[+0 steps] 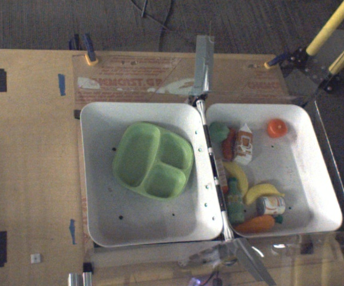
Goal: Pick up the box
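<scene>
The box (243, 143) is a small white carton with a brown-red label. It lies in the right bin (306, 177) near that bin's upper left, tilted slightly. A red-brown item (230, 145) touches its left side, and a green toy (218, 131) sits just beyond that, against the divider.
Below the box in the right bin are two bananas (237, 175) (263, 190), a green bottle (235, 202), a small can (271, 205) and a carrot (255, 223). An orange round piece (276, 127) lies upper right. The left bin (100, 207) bears a green divided plate (153, 159).
</scene>
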Tool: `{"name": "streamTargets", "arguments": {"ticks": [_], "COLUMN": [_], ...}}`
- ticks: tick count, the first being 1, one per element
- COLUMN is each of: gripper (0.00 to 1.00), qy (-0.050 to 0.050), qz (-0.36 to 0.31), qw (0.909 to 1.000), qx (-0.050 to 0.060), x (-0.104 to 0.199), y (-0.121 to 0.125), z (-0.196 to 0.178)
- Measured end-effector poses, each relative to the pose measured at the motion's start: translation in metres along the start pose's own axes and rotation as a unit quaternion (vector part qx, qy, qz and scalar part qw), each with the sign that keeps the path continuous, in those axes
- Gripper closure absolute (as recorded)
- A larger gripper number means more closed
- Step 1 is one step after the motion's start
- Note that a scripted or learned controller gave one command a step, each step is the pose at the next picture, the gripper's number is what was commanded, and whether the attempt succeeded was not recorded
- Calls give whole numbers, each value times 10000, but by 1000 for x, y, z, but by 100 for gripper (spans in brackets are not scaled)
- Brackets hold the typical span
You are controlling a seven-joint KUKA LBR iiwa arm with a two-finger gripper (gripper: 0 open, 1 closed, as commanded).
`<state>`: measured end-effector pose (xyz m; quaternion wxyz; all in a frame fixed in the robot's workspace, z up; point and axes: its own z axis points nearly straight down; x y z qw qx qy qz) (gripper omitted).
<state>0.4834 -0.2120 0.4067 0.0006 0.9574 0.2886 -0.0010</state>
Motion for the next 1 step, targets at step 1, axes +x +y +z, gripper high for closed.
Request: {"name": "streamTargets", "arguments": {"ticks": [1], "gripper": [100], "qy": [0], "qz": [-1], "qw": [10000], "qx": [-9], "x": [0], "y": [1], "z": [-10]}}
